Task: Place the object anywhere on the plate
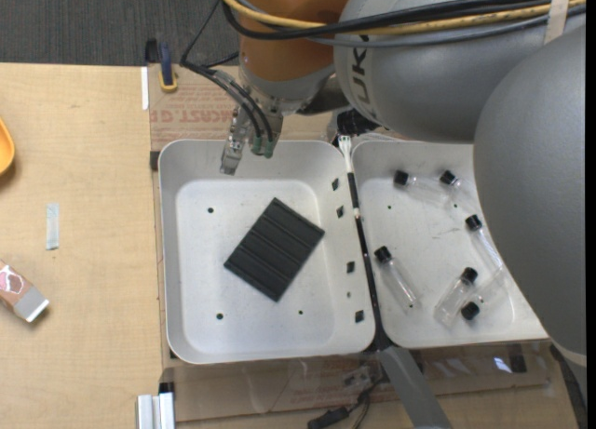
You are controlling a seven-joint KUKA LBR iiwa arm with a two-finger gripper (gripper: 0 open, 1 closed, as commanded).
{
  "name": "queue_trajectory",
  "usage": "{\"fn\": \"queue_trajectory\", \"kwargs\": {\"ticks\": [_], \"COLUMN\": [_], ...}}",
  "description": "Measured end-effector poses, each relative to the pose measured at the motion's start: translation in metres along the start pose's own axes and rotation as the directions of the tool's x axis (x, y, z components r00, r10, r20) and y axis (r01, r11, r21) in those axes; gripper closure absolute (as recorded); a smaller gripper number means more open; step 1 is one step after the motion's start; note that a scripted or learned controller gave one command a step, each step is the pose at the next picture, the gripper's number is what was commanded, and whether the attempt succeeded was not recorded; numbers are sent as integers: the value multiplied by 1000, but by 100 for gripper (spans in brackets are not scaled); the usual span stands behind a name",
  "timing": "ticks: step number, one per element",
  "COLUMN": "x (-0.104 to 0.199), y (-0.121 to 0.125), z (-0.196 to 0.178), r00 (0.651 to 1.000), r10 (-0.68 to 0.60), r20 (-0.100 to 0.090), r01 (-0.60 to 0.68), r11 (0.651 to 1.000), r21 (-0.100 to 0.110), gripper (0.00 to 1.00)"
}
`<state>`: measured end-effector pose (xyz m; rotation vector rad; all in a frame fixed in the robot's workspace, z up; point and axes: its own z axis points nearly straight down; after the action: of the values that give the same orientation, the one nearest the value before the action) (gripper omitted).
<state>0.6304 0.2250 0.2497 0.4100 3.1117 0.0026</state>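
Looking down, we see the gripper [244, 150] above the left bin's [186, 343] back edge. Honestly can't tell its state. The black ridged plate [275, 248] lies flat inside.

On the grey arm housing [400, 55], just right of the orange band [293, 8], black capital letters "UK" run vertically, part of a larger brand mark cut off by the casing's curve. Behind the left bin [251, 250], a strip of brown cardboard [200, 106] carries red printed lettering, seen upside down and partly hidden by the arm's cables, too broken up to read.
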Motion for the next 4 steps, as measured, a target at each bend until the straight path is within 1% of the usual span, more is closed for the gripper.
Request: {"fn": "queue_trajectory", "kwargs": {"ticks": [1, 2, 3, 4], "x": [0, 7, -33, 8], "y": [0, 1, -10, -17], "z": [0, 64, 138, 154], "r00": [1000, 887, 999, 940], "r10": [0, -463, 54, -341], "r20": [0, -2, -1, -2], "r01": [0, 463, -54, 341], "r11": [1000, 887, 999, 940], "r21": [0, -1, 2, 0], "gripper": [0, 0, 0, 0]}}
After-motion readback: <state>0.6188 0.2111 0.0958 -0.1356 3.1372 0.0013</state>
